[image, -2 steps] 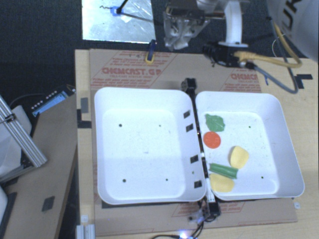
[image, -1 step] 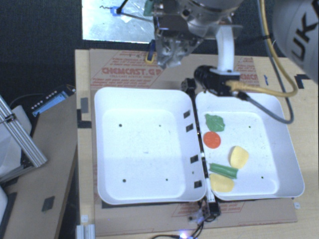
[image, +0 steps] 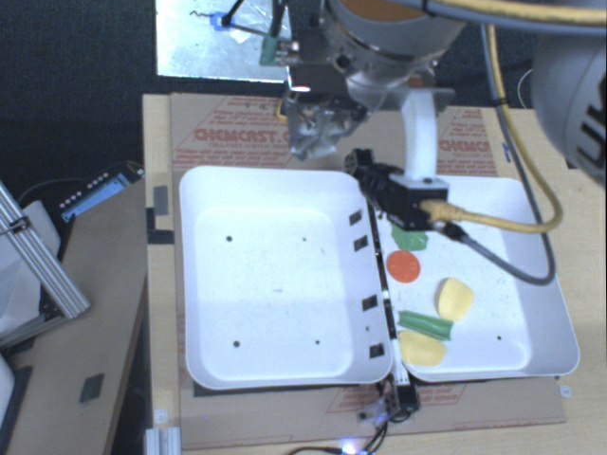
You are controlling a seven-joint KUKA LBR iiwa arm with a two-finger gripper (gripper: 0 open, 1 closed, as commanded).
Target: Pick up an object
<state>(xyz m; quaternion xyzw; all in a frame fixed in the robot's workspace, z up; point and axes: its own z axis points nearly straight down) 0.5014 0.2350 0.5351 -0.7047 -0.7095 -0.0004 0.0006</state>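
Observation:
My gripper (image: 316, 136) hangs high over the cardboard just behind the back rim of the left bin (image: 194, 254), with nothing visible in it. The right bin (image: 545, 301) holds the objects. A red-orange disc (image: 404, 266) lies near the divider, with a green piece (image: 413, 242) just behind it, partly hidden by the wrist. Toward the front lie a yellow lump (image: 455, 298), a long green pod (image: 426, 326) and a second yellow piece (image: 422, 350). All of them sit well to the right of and in front of the gripper.
The bins stand on a cardboard sheet (image: 228, 131) on the bench. A shiny metal plate (image: 213, 22) lies at the back left, and an aluminium frame (image: 38, 263) stands at the left edge. The arm's wrist and yellow cable (image: 503, 221) cross over the right bin's back half.

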